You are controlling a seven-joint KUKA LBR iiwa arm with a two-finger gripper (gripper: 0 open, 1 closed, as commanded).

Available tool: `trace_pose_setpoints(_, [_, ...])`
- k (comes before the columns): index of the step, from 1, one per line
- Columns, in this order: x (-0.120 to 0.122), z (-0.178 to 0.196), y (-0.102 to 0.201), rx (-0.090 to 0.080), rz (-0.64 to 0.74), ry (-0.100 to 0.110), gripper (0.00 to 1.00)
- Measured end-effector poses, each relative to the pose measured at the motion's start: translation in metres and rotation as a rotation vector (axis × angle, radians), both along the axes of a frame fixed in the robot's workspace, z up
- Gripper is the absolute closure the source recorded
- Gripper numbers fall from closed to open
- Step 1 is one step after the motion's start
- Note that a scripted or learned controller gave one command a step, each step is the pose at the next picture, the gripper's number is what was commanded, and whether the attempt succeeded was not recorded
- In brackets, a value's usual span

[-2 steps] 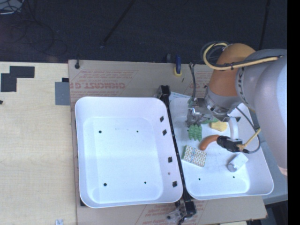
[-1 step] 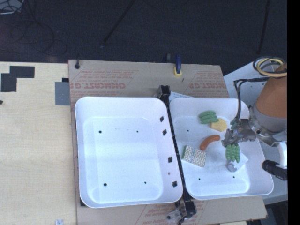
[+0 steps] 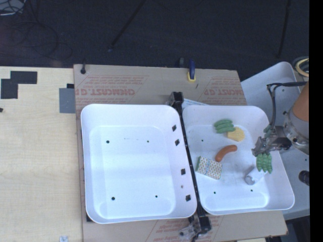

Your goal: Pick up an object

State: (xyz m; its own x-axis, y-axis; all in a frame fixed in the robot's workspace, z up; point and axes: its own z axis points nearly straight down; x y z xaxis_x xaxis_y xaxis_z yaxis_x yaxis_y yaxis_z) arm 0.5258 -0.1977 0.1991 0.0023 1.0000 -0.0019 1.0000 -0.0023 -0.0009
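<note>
The arm (image 3: pixel 302 116) enters at the right edge of the camera view. Its visible wrist section carries an orange band, with light grey housing just below it. Thin black cables (image 3: pixel 275 105) loop along the wrist's left side. The gripper (image 3: pixel 266 146) is a compact assembly of grey and dark metal parts; fine details such as screws or markings are too small to make out.

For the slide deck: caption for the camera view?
Gripper over the right bin, above a green toy; sausage nearby.
</note>
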Motion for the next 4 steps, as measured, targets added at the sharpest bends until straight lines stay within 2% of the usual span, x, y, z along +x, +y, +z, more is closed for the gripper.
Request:
trace_pose_setpoints(1, [0.059,-0.018,0.070,0.004,0.010,-0.001,1.00])
trace_pose_setpoints(2, [0.080,0.075,0.039,-0.002,0.004,-0.010,1.00])
trace_pose_setpoints(3, [0.120,0.051,0.115,0.003,0.010,0.000,1.00])
trace_pose_setpoints(4, [0.047,0.062,0.124,0.003,0.000,0.005,1.00])
